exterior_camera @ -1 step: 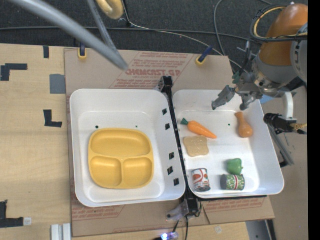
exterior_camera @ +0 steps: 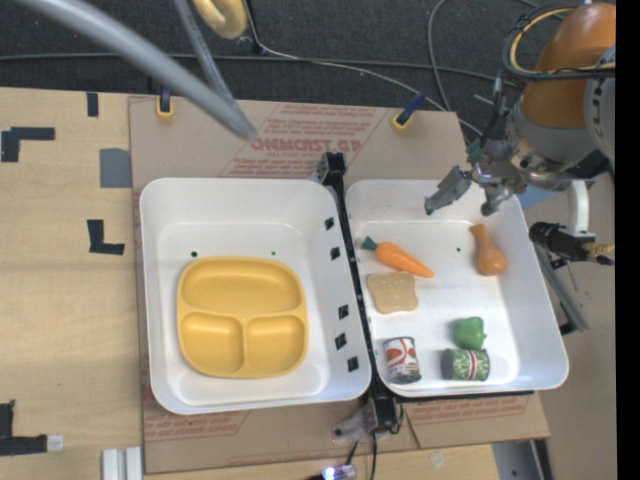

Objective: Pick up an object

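The end effector [exterior_camera: 468,196] hangs over the far end of the right bin [exterior_camera: 545,318], its two dark fingers spread apart with nothing between them. By that showing the task is hardly begun: no object has been grasped or lifted, and the whole pick is left to do, from choosing a target to descending, closing and raising.

Every candidate lies in the right bin. Nearest the end effector is a tan, drumstick-shaped toy [exterior_camera: 488,251], smooth and bulbous at one end, just below and to the right of the fingers. A little further off lies a toy carrot [exterior_camera: 402,258], a tapered orange cone with a small green top, glossy like moulded plastic. Beside it sits a beige slice of toy bread [exterior_camera: 391,292], flat and matte. At the near end are a green pepper-like piece [exterior_camera: 468,330], a small green-labelled can [exterior_camera: 467,365] on its side, and a red-and-white can [exterior_camera: 402,360], both cylindrical with printed wraps.

The left bin [exterior_camera: 160,268] holds a yellow divided plate [exterior_camera: 242,316], rounded, shallow and three-sectioned. Both bins are smooth white plastic on a cardboard sheet [exterior_camera: 300,138] laid over the wood-grain tabletop [exterior_camera: 60,298].
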Motion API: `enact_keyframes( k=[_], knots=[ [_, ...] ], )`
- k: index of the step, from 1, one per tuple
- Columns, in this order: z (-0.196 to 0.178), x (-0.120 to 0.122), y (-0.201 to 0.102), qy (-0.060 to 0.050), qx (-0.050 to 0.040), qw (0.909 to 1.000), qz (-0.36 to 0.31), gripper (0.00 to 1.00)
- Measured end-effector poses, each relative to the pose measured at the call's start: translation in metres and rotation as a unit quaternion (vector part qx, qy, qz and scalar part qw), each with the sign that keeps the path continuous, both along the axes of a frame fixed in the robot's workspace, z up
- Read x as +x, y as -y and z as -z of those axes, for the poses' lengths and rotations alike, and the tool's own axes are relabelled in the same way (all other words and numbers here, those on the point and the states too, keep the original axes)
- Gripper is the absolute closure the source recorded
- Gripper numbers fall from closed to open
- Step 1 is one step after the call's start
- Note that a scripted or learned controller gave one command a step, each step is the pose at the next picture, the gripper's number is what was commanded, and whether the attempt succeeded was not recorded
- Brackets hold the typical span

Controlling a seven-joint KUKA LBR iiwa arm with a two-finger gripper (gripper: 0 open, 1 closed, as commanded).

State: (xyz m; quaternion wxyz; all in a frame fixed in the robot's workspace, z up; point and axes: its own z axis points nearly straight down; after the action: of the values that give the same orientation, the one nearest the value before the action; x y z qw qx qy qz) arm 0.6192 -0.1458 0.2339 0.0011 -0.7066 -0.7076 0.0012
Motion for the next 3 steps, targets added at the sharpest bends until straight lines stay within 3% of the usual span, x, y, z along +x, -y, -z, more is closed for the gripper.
enact_keyframes(
  k=[2,3],
  knots=[
    [0.129,-0.002,-0.003,0.000,0.0005,1.0000,0.001,0.00],
    [0.139,0.007,-0.004,0.014,-0.0011,0.9999,0.001,0.00]
  ],
)
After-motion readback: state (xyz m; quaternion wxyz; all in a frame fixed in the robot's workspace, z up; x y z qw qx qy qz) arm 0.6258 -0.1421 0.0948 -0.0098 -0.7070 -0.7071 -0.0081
